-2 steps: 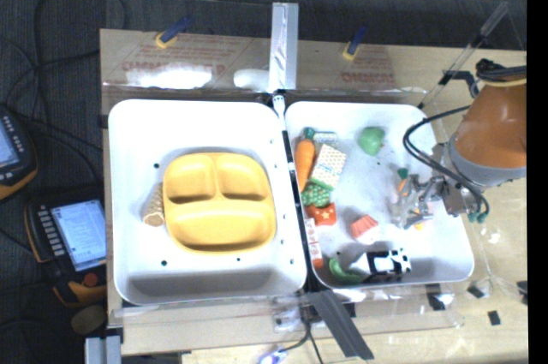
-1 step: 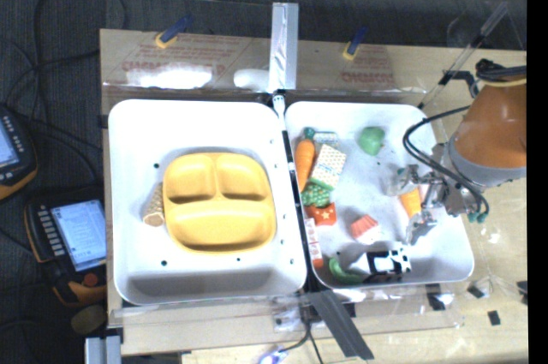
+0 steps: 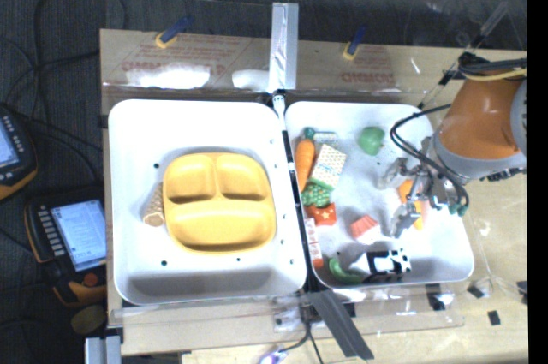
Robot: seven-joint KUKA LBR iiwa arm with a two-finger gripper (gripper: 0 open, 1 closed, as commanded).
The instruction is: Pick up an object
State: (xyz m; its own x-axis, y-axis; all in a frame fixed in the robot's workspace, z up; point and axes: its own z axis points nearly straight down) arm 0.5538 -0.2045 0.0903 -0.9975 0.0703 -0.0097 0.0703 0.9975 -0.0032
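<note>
On the far left, beside the tabletop (image 3: 214, 62), a small screen (image 3: 81, 232) glows on the dark floor. The tabletop is brown and holds two white bins side by side.

The left bin (image 3: 128, 182) has a big yellow tray (image 3: 220, 199) in it. The tray has three parts. A little tan cone (image 3: 154, 206) lies against the tray's left side, touching it.

The right bin (image 3: 454, 255) holds many small toys. Close to its left wall is an orange carrot (image 3: 304, 158), standing long-ways. Just beside the carrot is a small box with dots (image 3: 330, 164). Below them sit a green bumpy toy (image 3: 316, 194) and a red block (image 3: 324, 214), touching each other. A pink piece (image 3: 363, 225) lies near the middle of the bin. A green ball (image 3: 371, 140) sits alone near the back. At the front of the bin are a green curved toy (image 3: 340, 268) and a black and white toy (image 3: 387, 262), close together.

The grey arm with its orange band (image 3: 479, 122) comes in from the right. Its fingers (image 3: 411, 204) hang low over the right side of the right bin, pointing down. A small orange thing (image 3: 415, 212) shows right at the fingers. The view is too blurry there to tell if the fingers are apart or squeezed together, or if they are grasping the orange thing.
</note>
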